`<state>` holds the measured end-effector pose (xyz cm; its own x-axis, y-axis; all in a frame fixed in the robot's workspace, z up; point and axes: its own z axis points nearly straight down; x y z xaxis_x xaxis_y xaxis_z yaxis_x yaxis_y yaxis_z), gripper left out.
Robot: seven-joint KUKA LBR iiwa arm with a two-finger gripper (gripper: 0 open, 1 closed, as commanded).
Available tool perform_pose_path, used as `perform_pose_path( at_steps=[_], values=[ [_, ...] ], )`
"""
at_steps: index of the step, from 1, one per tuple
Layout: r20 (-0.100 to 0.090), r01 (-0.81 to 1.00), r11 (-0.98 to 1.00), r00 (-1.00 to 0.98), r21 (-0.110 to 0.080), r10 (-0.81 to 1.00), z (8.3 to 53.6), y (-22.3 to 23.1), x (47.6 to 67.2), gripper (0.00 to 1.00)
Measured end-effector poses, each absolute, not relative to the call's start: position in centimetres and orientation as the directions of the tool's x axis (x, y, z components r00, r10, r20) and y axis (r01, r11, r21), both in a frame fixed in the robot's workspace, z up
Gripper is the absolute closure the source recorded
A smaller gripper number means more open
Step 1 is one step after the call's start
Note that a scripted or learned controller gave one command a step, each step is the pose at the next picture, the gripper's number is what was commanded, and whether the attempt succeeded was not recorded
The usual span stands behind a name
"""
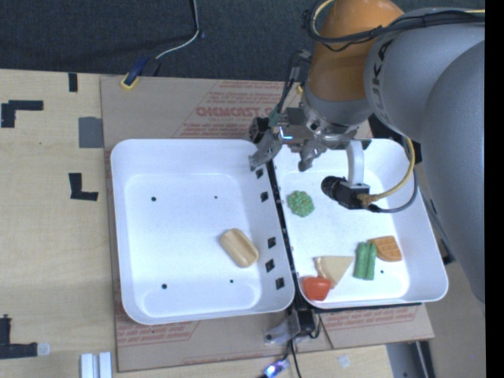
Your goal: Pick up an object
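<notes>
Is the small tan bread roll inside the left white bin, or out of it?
Inside. The tan bread roll lies on the left white bin's floor.

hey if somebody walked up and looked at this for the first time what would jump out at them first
Probably the big grey arm with its orange band, reaching in from the right with its gripper hanging over the far end of the right bin. Next, the small cluster there: a green broccoli-like piece and, at the near edge, a red piece, a pale wedge and a green stick. A tan bread roll lies alone in the left bin.
</notes>
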<state>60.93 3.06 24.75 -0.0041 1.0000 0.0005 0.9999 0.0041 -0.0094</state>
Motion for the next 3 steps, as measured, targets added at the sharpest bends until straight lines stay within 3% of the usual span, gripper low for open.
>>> perform_pose_path(
  at_steps=[1,2,3],
  values=[
    [-0.001,1.000,0.003,-0.003,-0.003,1.000,26.1,2.9,61.2,1.00],
    [0.001,1.000,0.006,-0.006,0.000,1.000,26.0,8.5,63.2,1.00],
    [-0.003,1.000,0.000,0.000,-0.007,1.000,17.8,7.6,66.7,1.00]
  ],
)
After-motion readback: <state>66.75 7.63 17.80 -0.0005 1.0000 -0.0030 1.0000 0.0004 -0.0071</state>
